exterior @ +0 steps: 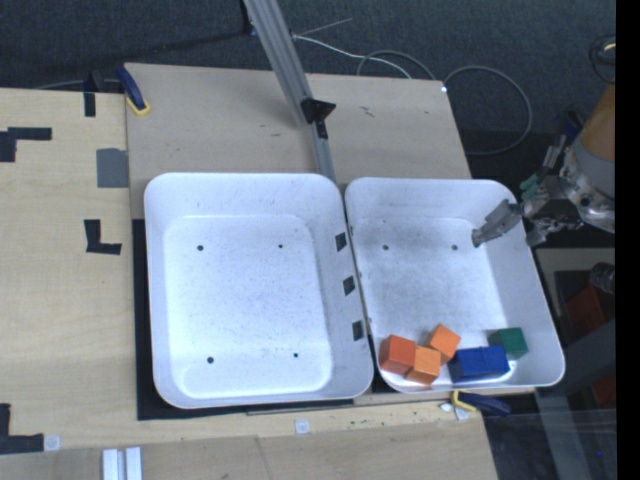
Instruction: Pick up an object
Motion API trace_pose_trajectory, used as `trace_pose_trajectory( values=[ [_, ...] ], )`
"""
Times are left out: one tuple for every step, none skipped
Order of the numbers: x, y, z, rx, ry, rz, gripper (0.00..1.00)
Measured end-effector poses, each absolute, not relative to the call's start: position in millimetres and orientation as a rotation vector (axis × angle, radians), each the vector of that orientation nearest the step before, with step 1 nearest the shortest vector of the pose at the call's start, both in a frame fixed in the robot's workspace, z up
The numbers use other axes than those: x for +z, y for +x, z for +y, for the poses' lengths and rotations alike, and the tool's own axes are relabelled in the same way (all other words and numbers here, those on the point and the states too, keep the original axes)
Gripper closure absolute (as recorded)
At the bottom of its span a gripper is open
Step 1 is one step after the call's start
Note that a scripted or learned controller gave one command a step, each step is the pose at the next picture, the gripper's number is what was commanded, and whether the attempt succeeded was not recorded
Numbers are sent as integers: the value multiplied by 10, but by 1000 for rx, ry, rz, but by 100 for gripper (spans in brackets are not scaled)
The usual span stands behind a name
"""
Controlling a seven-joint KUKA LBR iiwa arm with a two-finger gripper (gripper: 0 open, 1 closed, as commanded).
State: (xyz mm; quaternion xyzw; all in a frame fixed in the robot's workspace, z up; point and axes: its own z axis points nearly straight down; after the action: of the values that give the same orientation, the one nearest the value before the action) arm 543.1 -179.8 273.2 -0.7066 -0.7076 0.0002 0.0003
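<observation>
Hand – orange blocks, blue block

bench: tan top | left white bin | right white bin, side by side, touching

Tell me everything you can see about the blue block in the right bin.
The blue block is a solid, saturated blue piece, the largest item in its cluster, blocky and longer than tall, lying flat. It looks like plastic or painted wood. It sits at the near edge of the right bin, against the rim. A green block is close behind it, and an orange block is close beside it.
</observation>
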Motion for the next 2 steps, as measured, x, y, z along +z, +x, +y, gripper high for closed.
trace_pose_trajectory(
  values=[
    [3037, 5700, -1481, -3, -2216, -2229, 0],
    [2991, 6270, -1465, 0, -2220, -2227, 0]
  ],
)
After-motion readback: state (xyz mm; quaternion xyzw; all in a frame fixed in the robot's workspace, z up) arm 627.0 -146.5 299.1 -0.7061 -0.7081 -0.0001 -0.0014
